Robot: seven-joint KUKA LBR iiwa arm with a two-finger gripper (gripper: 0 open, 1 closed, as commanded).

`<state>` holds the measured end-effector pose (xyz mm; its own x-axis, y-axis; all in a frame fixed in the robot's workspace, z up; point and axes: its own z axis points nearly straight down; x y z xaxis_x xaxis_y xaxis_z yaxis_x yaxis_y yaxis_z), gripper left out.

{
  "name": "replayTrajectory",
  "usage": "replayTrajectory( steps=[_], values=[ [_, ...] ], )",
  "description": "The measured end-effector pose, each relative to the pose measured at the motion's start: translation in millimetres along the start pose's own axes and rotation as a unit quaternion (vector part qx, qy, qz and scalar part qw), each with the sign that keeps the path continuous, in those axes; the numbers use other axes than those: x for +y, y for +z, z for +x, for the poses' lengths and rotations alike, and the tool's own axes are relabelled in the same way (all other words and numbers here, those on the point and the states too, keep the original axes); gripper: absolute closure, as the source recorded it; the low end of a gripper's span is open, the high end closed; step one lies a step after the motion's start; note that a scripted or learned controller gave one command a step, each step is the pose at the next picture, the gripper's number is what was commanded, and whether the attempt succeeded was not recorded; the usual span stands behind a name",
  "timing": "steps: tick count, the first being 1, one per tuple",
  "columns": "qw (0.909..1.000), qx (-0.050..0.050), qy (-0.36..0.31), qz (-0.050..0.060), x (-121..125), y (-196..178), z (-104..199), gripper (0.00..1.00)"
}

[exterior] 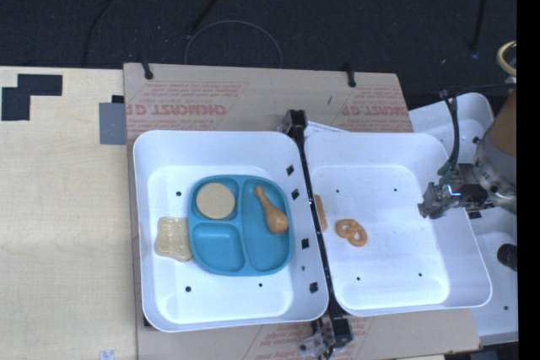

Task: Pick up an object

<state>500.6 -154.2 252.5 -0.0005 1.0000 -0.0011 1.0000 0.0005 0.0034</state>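
Gripper sits at the right bin's right wall; finger state can't be told. Nearest target: pretzel, mid-left on that bin's floor, well apart. Advice: travel left, centre over it, descend straight, close across its narrow width.

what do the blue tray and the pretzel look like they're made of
Tray: probably moulded plastic, uniform blue with rounded compartment walls and a soft sheen. Pretzel: looks like a plastic or rubber toy, even orange-tan and smooth; too small to be sure.
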Motion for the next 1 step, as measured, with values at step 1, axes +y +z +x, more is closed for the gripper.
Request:
replayTrajectory(
  steps=[1],
  values=[
    [1.0000, 0.001, 0.000, 0.002, 0.3, -18.3, -0.8, 1.00]
  ],
)
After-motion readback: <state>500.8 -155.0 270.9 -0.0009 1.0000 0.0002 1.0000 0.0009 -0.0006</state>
